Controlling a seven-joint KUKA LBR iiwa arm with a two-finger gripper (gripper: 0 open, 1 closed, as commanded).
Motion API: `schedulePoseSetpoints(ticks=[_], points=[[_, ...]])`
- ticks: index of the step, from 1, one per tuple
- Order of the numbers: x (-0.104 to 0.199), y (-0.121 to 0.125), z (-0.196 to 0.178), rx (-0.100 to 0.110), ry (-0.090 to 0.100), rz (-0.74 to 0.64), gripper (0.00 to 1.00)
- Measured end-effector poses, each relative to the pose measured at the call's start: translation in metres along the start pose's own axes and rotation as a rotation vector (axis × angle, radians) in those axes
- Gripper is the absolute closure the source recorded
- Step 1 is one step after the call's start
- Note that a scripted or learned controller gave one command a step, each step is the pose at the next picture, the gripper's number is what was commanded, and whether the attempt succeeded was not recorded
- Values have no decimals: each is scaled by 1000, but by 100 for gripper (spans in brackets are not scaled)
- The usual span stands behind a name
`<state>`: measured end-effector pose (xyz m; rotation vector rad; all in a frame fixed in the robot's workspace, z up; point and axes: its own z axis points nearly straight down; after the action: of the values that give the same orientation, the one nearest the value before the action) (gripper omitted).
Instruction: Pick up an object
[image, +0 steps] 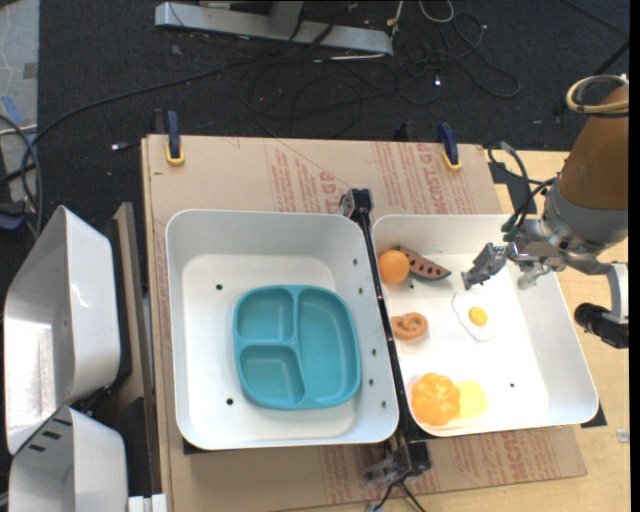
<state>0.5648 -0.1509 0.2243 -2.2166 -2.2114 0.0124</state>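
Two shallow white bins sit side by side on the cardboard-covered tabletop (260, 175). The left bin (190, 300) holds a teal divided tray (297, 346) with three compartments, lying flat near its middle.

The right bin (545, 350) holds several toy foods. An orange ball (394, 266) lies at its far left, touching a watermelon slice (428, 268) just beside it. Nearer the camera, by the left wall, is a small pretzel-like piece (409, 325). A fried egg (476, 318) lies near the bin's middle. At the near edge sits an orange bell pepper (436, 398) against a pale yellow piece (470, 400).

The tool (478, 276) hangs over the right bin, above the fried egg and apart from it, its fingers spread with nothing between them.
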Motion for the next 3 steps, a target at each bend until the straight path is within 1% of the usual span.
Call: schedulePoseSetpoints(ticks=[1,2,3], points=[[0,3,-7,-13,-2,-3,0],[-10,0,47,-9,-1,0,0],[-15,1,92,-10,-1,-1,0]])
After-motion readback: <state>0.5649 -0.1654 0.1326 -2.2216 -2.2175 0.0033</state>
